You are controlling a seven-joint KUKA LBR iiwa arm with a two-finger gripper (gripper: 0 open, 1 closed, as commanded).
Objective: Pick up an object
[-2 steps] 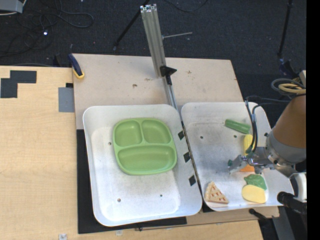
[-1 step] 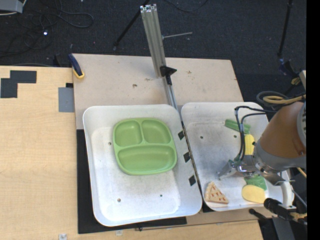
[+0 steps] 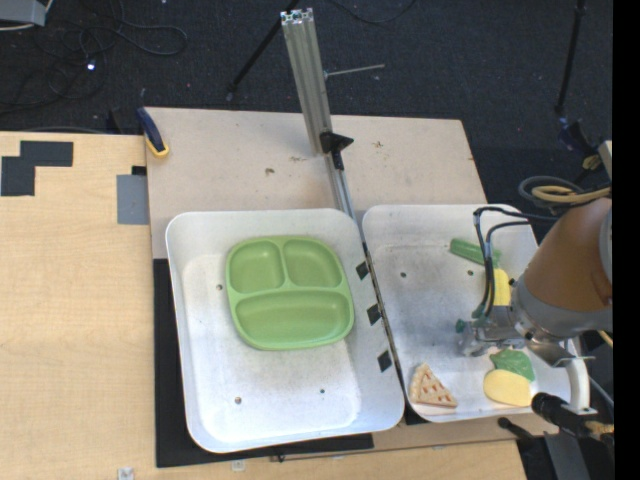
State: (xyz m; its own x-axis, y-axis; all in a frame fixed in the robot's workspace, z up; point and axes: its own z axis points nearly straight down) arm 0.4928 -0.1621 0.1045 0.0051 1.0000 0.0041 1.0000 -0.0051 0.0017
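A green three-compartment plastic plate (image 3: 290, 294) lies flat in the left white bin (image 3: 200, 388). In the right white bin (image 3: 420, 238), a tan waffle-patterned wedge (image 3: 433, 388) lies at the near edge, tip pointing far. Right of it, the hand (image 3: 487, 340) hangs low, partly hiding yellow and green pieces (image 3: 510, 378); whether it is apart or together I cannot tell.

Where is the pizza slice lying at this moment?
The pizza slice lies in the right bin, near its front edge, left of the yellow piece and below the gripper.
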